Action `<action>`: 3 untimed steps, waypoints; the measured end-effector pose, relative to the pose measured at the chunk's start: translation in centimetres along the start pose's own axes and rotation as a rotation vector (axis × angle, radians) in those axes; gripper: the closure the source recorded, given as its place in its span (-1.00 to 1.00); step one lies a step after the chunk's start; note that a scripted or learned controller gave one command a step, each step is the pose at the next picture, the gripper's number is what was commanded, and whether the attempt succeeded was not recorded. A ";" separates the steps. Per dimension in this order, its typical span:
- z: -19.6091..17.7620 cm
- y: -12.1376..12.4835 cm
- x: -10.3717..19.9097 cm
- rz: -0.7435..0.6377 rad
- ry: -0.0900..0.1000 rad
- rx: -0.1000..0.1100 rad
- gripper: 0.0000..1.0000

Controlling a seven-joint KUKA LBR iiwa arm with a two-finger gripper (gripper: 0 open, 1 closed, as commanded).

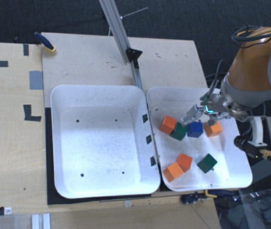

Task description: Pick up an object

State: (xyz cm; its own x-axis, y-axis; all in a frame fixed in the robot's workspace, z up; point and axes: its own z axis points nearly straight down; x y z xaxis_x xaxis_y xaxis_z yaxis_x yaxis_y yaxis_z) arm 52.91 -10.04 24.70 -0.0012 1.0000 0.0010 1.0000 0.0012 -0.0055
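Hovering my claw point(196, 114) over blue cube point(195, 129) in right bin point(231, 175); claw state: can't tell. Green cube point(178, 132) touching it, so aiming for free sides, descending straight.

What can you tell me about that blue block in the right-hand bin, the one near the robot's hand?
The blue block is a small cube, matte and solid-coloured, possibly painted wood. It sits in the upper part of the right bin, turned a little askew to the bin's edges. A dark green block presses against its left side, and an orange block lies close on its right. The gripper sits just above it in the view; whether it touches the block is unclear.
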 end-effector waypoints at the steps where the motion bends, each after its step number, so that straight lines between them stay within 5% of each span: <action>1: -0.2 0.1 0.0 -0.001 -0.001 -0.004 -1.00; 3: 10.5 -1.1 0.7 0.000 0.000 0.003 -1.00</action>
State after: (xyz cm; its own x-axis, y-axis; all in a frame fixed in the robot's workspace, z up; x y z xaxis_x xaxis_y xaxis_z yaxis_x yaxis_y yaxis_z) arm 51.73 -9.29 14.24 -0.0012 1.0000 0.0012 1.0000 0.0012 -0.0083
